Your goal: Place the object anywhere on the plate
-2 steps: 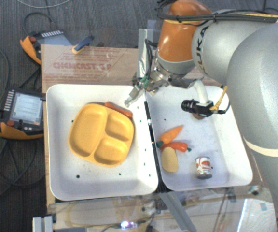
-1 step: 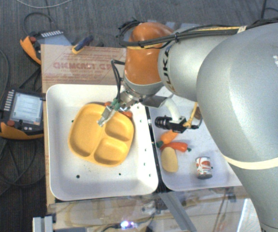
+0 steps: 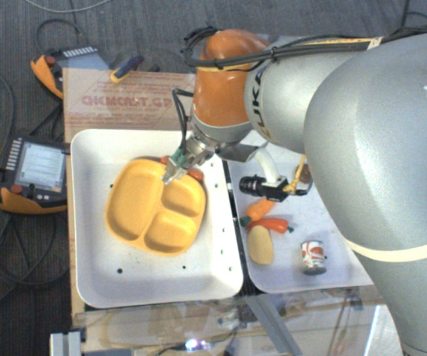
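Note:
A yellow plate (image 3: 158, 206) with three compartments lies in the left white bin (image 3: 95, 273). My gripper (image 3: 175, 167) hangs over the plate's far right rim, reaching down from the orange-banded wrist. A small red-orange object (image 3: 196, 174) peeks out right beside the gripper at the plate's edge. Most of it is hidden by the gripper, and I cannot tell whether it is held or resting on the rim.
The right bin (image 3: 339, 273) holds an orange carrot-like piece (image 3: 258, 209), a red pepper (image 3: 276, 226), a pale potato-shaped item (image 3: 260, 247) and a small can (image 3: 313, 257). A cardboard sheet (image 3: 117, 106) lies behind the left bin, and a pendant (image 3: 32, 173) to its left.

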You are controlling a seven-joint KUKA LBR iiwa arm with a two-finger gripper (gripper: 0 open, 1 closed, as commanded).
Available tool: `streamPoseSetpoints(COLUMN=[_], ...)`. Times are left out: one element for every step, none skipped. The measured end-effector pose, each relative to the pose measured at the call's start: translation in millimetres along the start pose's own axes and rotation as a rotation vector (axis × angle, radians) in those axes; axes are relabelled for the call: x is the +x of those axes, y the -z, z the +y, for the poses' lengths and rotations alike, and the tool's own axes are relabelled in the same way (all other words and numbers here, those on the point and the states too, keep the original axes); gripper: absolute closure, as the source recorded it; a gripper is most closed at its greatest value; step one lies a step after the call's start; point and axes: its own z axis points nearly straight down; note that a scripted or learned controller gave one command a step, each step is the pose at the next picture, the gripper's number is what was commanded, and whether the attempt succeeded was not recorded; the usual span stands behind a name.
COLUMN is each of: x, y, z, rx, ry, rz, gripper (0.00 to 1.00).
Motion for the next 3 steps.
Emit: streamPoseSetpoints(x=[-9.0, -9.1, -7.6], y=[49.8, 49.7, 58.4], z=[-5.7, -5.8, -4.5], rx=[-0.001, -0.001, -0.002], ry=[0.057, 0.057, 0.059], rz=[-0.004, -0.003, -0.001], gripper=[1.00, 0.00, 1.00])
